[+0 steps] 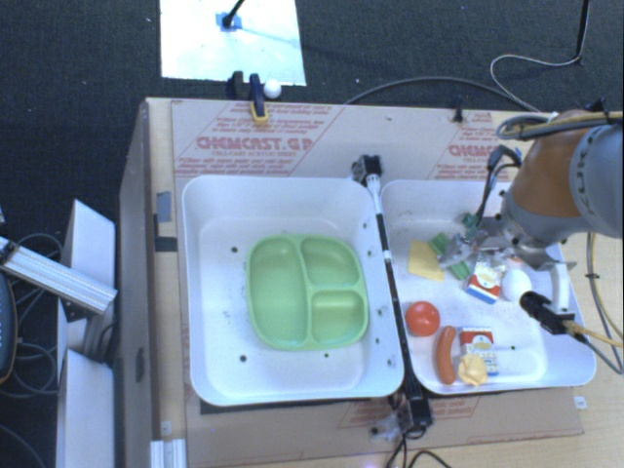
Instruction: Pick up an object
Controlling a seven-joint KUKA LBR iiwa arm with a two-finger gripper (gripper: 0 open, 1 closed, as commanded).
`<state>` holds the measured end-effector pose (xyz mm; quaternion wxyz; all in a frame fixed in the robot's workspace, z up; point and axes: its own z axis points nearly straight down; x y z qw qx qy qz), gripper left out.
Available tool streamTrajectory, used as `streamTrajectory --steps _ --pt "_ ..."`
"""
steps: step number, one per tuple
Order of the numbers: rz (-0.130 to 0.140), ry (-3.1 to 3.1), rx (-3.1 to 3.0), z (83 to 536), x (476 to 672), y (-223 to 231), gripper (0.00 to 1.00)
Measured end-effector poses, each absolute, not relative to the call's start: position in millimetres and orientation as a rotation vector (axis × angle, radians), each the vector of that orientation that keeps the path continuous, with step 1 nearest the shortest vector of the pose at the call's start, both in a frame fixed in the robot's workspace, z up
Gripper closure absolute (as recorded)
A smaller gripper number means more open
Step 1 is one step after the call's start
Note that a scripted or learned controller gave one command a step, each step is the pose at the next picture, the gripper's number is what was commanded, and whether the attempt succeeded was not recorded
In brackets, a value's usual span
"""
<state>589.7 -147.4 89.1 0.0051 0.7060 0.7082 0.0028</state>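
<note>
Overhead view: claw (pixel 468 253) was low in the right bin (pixel 556 369), among toy food w/ a yellow cheese wedge (pixel 426 260) at its 9 o'clock and a tomato (pixel 422 318) at 7. Finger state couldn't be told; possibly touching a green item (pixel 444 244). Risk: crowding could make the claw nudge neighbors and close on nothing.

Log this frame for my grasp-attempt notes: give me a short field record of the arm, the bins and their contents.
arm: grey with orange band, reaching in over the right bin
gripper: low over the right bin's upper middle, by the yellow wedge
left bin: holds a green divided tray
right bin: holds a red tomato, a sausage, a white egg, small cartons
grasp: cannot tell
</note>
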Motion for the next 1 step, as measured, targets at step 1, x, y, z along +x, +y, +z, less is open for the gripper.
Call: streamTrajectory --steps 1 --pt "0.011 2.214 2.206 101.5 591.4 -149.3 1.00"
